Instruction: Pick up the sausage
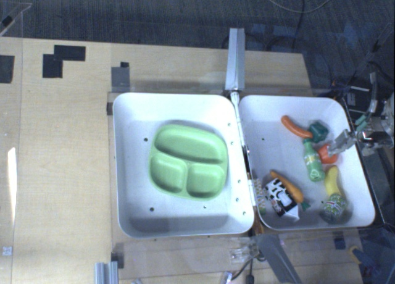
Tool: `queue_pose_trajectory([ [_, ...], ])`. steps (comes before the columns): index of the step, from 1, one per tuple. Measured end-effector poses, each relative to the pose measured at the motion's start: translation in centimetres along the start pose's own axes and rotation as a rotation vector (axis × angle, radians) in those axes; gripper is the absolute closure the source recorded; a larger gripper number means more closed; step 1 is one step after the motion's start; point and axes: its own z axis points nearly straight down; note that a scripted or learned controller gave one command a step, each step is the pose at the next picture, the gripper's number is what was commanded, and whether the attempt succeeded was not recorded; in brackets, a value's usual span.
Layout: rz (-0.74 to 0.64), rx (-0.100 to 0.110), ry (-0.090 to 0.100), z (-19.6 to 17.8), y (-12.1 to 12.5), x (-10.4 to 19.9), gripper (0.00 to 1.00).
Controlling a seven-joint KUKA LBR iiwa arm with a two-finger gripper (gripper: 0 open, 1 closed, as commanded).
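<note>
Orange sausage, green tray, white bins.

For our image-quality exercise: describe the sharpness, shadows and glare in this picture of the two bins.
Camera view: soft throughout, so the small items in the right bin lack crisp edges; the sausage reads as an orange-red smear; the green tray casts a soft shadow in the left bin; the end effector is blurred; mild glare on the bin floors.
</note>
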Motion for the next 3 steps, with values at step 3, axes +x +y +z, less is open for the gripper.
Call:
queue_pose_trajectory([
  [3,0.328,0.001,-0.002,15.1,15.1,5.8,0.00],
])
